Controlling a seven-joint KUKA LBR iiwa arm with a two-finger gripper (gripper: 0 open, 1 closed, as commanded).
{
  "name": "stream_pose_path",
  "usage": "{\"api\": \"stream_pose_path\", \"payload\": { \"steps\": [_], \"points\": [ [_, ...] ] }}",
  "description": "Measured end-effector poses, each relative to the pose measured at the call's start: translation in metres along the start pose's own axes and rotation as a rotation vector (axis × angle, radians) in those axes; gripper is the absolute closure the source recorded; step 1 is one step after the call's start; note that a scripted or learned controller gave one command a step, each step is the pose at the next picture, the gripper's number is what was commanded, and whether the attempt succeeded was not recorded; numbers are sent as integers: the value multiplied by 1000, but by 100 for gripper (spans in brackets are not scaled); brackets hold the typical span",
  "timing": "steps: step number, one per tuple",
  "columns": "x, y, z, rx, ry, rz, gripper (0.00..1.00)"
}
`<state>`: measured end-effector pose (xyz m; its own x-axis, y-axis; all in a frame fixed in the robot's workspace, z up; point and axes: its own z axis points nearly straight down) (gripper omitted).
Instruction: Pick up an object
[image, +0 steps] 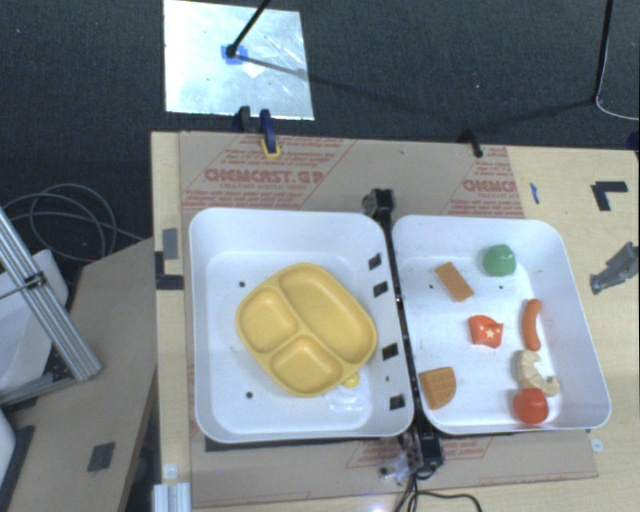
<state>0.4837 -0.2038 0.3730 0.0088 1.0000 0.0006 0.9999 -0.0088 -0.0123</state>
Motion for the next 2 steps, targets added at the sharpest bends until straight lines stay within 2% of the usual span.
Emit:
{"api": "stream_pose_path", "payload": {
  "steps": [1, 2],
  "points": [
    [42, 2, -76, -22, -3, -17, 0],
    [40, 3, -84, -22, -4, -17, 100]
  ]
}}
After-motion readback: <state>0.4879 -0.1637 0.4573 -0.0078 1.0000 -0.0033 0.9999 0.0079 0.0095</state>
